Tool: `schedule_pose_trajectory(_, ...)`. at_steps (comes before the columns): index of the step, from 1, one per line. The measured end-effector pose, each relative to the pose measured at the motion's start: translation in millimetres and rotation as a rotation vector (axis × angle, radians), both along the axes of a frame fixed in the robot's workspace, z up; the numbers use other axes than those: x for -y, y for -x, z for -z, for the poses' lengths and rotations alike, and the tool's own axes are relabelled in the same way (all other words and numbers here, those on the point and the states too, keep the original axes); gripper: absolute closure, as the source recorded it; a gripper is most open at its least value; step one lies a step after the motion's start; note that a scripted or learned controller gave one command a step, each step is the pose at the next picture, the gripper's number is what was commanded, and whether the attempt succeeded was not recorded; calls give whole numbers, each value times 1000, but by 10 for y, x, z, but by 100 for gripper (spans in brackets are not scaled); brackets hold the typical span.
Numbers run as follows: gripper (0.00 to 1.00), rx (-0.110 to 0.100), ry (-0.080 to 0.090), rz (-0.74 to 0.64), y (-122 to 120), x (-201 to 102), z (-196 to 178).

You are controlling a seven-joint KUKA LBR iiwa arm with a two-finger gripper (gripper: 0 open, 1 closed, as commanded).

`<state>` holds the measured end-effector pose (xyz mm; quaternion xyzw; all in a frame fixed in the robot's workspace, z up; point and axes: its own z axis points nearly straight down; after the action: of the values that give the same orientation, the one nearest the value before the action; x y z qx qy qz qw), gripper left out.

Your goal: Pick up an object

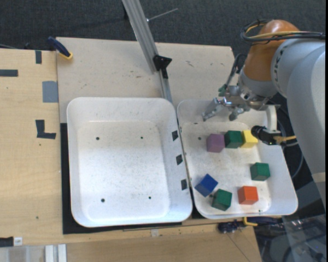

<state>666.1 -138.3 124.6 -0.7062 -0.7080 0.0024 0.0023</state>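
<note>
Several small cubes lie in the right bin (232, 165): a purple one (215, 142), a green one (234, 138) touching a yellow one (250, 138), another green one (259, 171), an orange-red one (248, 195), a blue one (206, 184) and a third green one (222, 199). My gripper (221, 113) hangs over the far edge of the right bin, above and behind the purple cube. Its two fingers are spread apart, open, with nothing between them.
The left bin (120, 162) sits beside the right one, its wall meeting it in the middle. A slanted metal pole (145, 34) runs down from the top to the bins' far junction. A blue-and-yellow clamp (60, 47) lies at the bench's far left.
</note>
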Motion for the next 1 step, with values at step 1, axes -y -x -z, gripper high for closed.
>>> schedule_pose_trajectory(1, 0, 1, 0, 0, 13, -14, 355)
